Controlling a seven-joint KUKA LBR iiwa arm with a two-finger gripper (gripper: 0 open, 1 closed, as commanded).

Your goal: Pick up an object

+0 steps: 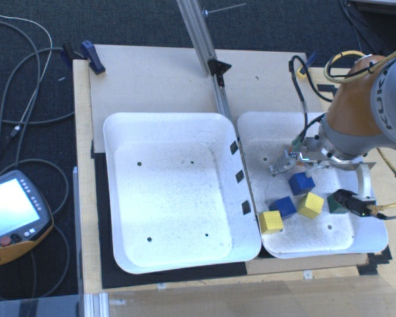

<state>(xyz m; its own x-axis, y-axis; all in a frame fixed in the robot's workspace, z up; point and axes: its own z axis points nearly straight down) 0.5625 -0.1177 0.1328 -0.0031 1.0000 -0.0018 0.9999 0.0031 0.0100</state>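
- Grey arm with orange band (pixel 360 107): enters from 3 o'clock and bends down over the right-hand shallow white plastic bin (pixel 264 134).
- Two-finger metal gripper (pixel 292 162): sits low over the middle of the right bin, its tips pointing toward 9 o'clock. Whether the claw stands apart or together cannot be told from this slant. No block is seen between its tips.
- Upper blue cube (pixel 301 183): lies just at 5 o'clock of the gripper tips, close under the wrist hardware; contact with the gripper cannot be judged.
- Lower blue cube (pixel 284 207): rests at 7 o'clock of the upper blue cube, near it.
- Yellow cube by the bin divider (pixel 271 222): lies at 7 o'clock of the lower blue cube, just beside it, close to the bin's left wall.
- Second yellow cube (pixel 311 205): tilted on the bin floor, at 3 o'clock of the lower blue cube.
- Dark green block (pixel 336 203): lies at 3 o'clock of the second yellow cube, partly covered by a black fitting on the arm's cabling.
- Left-hand shallow white plastic bin (pixel 119 131): sits touching the right bin along their shared edge; its floor shows small dark specks.
- Pale wooden bench top (pixel 152 78): bears both bins; a blue clamp (pixel 92 56) grips its 11 o'clock corner.
- Teach pendant with lit screen (pixel 13 213): lies on the dark carpet at 9 o'clock of the bench.
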